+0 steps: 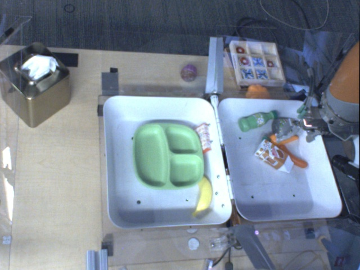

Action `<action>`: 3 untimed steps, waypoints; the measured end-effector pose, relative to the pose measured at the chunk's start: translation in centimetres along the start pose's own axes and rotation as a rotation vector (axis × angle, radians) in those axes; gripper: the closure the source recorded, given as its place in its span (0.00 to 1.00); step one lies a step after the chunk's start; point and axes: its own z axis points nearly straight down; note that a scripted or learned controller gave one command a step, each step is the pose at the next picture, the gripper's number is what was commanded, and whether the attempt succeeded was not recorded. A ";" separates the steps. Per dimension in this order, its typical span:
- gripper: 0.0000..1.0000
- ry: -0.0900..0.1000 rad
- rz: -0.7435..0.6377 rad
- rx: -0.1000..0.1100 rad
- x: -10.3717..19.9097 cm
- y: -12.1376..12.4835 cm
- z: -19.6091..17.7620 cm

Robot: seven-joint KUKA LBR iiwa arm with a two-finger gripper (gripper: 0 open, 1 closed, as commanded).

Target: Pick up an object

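My gripper (281,130) reaches into the right bin (292,198) from the right, low over its upper right part. Its tip sits just above an orange carrot-shaped toy (285,140) and may be touching it. A second orange piece (298,161) lies beside a white and orange packet (271,154) just below the gripper. A green bottle (256,120) lies on its side to the left of the gripper, apart from it. The left bin (121,151) holds a green divided plate (167,154), a banana (203,196) and a small snack packet (203,136).
A brown box (35,89) with white paper stands at the far left of the bench. A tic-tac-toe board (254,62), an orange object (257,91) and a purple ball (189,72) lie behind the bins. Cables run at the back right.
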 end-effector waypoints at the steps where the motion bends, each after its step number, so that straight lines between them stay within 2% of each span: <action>1: 0.00 -0.001 -0.094 -0.004 1.9 1.6 11.0; 2: 1.00 -0.002 -0.096 -0.014 2.0 1.9 9.7; 3: 1.00 0.000 -0.322 -0.004 9.9 6.1 2.0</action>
